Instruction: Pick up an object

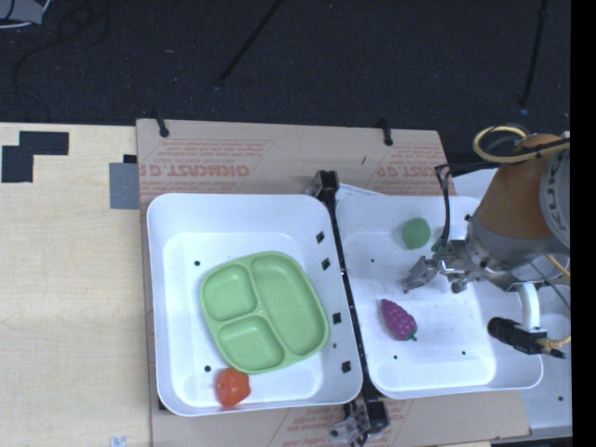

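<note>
Gripper (421, 277) seen low over right bin (447, 375), finger opening cannot be told, nothing seen held. Purple grape bunch (398, 319) lies just beside it, nearer camera; green ball (415, 233) farther back. Grapes judged best approached centred, straight down.

Arm (521, 214) in from the right, orange band up top, grey wrist angled down-left. Gripper (421, 276) low w/ fingers (415, 278) pointing left, spread apart, nothing between them. Wrist tilted, approx level w/ the forearm.
</note>
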Controlling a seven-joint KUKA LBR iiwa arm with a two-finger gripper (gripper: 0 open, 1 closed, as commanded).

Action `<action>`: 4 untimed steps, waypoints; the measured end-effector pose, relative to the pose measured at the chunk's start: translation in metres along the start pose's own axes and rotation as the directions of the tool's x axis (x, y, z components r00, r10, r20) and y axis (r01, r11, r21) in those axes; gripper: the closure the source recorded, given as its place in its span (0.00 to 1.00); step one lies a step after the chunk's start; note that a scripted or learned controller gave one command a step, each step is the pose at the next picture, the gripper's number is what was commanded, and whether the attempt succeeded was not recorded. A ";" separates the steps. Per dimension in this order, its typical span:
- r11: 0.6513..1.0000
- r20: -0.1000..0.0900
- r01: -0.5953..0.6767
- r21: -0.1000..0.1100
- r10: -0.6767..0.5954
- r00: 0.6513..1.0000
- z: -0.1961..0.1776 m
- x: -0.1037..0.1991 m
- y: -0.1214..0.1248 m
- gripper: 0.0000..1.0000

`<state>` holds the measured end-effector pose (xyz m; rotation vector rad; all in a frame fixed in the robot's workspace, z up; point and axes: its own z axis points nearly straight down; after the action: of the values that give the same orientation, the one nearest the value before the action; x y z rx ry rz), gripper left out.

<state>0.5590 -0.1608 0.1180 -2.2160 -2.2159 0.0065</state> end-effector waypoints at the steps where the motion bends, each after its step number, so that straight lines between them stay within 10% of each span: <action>1: 1.000 0.001 -0.002 -0.004 0.002 1.000 0.032 0.001 0.000 0.00; 2: 1.000 0.001 -0.005 -0.005 0.005 1.000 0.020 0.000 0.000 1.00; 4: 1.000 0.004 0.001 -0.012 -0.001 1.000 -0.101 -0.010 -0.001 1.00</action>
<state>0.5591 -0.1710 0.2188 -2.2229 -2.2256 -0.0027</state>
